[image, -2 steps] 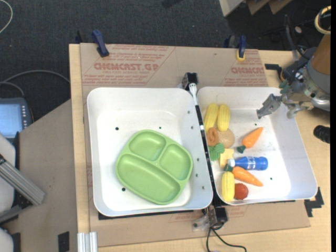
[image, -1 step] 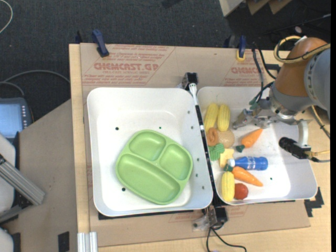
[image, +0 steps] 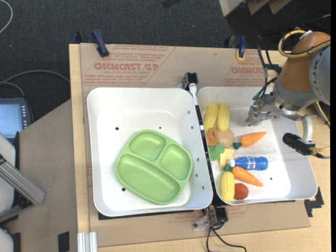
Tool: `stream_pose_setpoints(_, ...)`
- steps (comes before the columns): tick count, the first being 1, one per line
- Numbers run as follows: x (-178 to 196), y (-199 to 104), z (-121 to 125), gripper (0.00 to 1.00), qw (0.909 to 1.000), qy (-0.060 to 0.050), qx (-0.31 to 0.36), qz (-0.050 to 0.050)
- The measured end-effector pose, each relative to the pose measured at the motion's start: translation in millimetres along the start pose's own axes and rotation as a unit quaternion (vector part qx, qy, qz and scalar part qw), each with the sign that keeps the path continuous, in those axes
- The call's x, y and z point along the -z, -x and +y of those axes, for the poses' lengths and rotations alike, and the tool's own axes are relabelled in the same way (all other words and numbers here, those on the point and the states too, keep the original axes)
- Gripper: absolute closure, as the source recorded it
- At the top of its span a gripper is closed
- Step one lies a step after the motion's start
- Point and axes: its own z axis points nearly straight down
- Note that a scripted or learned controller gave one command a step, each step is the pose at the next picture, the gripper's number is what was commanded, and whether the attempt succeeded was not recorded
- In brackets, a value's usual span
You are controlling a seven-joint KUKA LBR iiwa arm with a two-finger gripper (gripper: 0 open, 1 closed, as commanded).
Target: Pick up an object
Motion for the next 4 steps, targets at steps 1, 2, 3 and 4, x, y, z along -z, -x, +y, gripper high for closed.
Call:
stream_pose_setpoints(1, 85.2, -63.5, -33.1, 1.0, 1.0, 0.0, 0.002, 0.002)
stream_pose_setpoints(2, 78.5, 0.3, -78.2, 1.0, 1.0, -0.004, -0.004, 0.001)
stream_pose_setpoints(3, 48.9, -19.5, -99.7, 1.0, 1.0, -0.005, -0.001, 0.002)
stream_pose_setpoints(4, -9.4, -58.6, -36.2, 1.0, 1.0, 0.005, 0.003, 0.001)
